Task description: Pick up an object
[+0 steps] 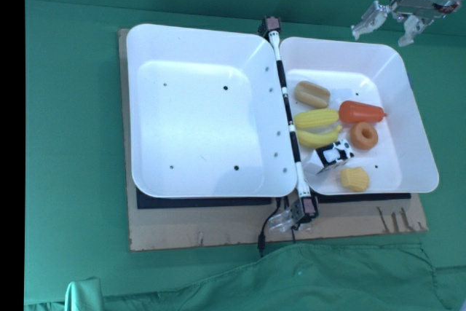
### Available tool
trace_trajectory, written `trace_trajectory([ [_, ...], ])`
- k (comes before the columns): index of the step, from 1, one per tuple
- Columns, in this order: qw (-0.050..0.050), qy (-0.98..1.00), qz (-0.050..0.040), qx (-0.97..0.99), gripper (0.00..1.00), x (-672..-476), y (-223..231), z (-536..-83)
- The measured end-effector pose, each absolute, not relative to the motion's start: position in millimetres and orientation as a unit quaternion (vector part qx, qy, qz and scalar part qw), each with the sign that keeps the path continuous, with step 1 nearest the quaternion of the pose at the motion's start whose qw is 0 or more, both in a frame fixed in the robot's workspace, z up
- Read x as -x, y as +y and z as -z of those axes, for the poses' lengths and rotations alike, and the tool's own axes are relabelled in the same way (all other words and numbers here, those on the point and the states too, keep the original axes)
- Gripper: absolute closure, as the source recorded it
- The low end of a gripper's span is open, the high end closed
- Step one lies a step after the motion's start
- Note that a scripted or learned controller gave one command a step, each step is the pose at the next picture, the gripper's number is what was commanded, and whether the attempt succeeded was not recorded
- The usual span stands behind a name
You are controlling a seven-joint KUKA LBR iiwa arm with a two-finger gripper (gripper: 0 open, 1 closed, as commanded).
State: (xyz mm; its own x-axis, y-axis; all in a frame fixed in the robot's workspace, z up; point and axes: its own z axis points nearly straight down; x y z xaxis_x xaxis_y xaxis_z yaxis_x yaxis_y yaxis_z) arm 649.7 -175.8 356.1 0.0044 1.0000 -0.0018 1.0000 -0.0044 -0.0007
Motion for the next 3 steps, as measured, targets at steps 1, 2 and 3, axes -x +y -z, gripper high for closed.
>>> trace_trajectory([
  [1, 0.003, 0.705, 0.0007, -0.71, 1.0, -650.9, -178, -368],
  [2, -0.003, 0.708, 0.0019, -0.706, 1.0, -679.2, -108, -294],
  [3, 0.001, 0.709, -0.0016, -0.705, 1.0, -702.2, -13, -288],
])
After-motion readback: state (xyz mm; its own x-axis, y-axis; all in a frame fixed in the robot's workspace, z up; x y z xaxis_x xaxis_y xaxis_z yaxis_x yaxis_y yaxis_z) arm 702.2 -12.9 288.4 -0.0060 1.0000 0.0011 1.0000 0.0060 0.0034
